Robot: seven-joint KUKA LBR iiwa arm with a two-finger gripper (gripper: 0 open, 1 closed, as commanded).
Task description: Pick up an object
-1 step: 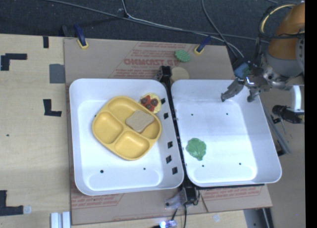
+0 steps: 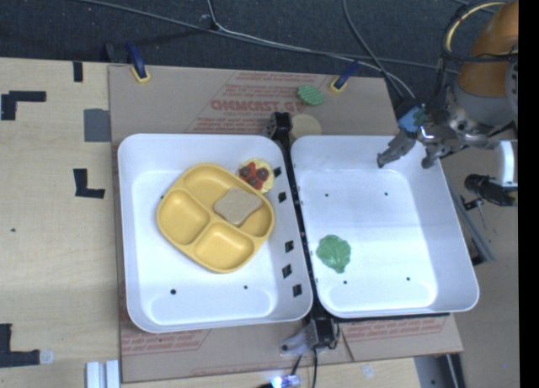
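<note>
Going left to right: the left bin (image 2: 139, 209) holds a yellow divided plate (image 2: 216, 216) with a slice of bread (image 2: 237, 205) on it, and the right bin (image 2: 438, 235) has a green lettuce piece (image 2: 333, 252) at lower left. The gripper (image 2: 413, 152) hovers at the frame's upper right, fingers spread wide with nothing between them, so the pick looks not yet started. Red print on the cardboard (image 2: 244, 102) above the bins is too blurry to read.

Both bins (image 2: 210, 310) plain white. Tray (image 2: 189, 214) yellow. Toast (image 2: 237, 205) tan. Berries (image 2: 255, 175) dark red on yellow. Lettuce (image 2: 333, 252) green. Desk (image 2: 50, 235) pale tan with black marks; cardboard (image 2: 244, 100) brown, red lettering. Arm (image 2: 493, 50) grey, orange band.
</note>
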